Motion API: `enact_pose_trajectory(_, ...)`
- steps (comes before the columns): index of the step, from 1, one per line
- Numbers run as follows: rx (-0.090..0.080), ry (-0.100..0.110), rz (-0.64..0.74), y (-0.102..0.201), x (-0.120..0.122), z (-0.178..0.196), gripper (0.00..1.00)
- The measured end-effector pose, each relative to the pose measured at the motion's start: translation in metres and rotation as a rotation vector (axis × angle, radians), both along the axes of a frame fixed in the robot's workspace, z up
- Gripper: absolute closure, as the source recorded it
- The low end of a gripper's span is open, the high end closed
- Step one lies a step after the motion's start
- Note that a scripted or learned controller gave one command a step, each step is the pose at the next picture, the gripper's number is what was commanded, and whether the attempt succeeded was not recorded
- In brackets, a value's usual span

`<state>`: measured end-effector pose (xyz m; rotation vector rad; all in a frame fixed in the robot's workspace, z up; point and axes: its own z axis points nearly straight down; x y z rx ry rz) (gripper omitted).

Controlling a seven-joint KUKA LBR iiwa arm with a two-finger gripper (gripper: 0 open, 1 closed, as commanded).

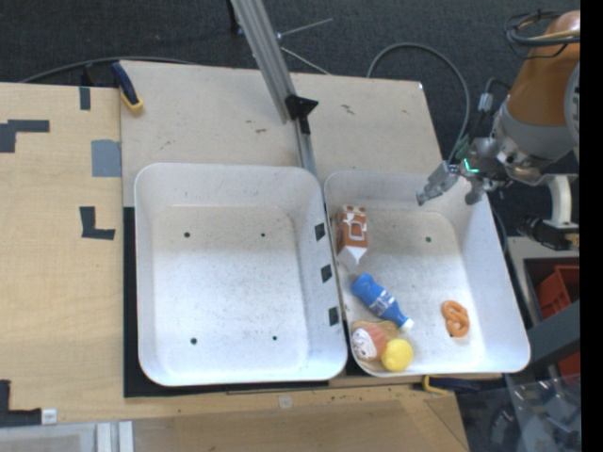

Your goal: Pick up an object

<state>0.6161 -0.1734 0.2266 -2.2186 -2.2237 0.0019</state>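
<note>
blue bottle [381, 300], orange pretzel [456, 318], yellow ball [398, 354], right bin [490, 252]

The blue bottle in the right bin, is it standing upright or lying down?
Lying down. The blue bottle rests on its side on the floor of the right bin, set diagonally with its white cap toward the lower right.

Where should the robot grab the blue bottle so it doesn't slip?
Probably across the middle of the blue bottle, coming straight down from above. It lies flat and slanted in the right bin, so the fingers should straddle its narrow width. Its cap end sits close to the yellow ball, so the middle is roomier.
</note>
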Motion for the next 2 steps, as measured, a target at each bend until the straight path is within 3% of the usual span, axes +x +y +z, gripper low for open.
enact_pose_trajectory(1, 0.001, 0.006, -0.001, 0.004, -0.011, -0.055, 0.0)
enact_pose_trajectory(2, 0.001, 0.006, 0.0, 0.003, -0.004, -0.114, 0.0)
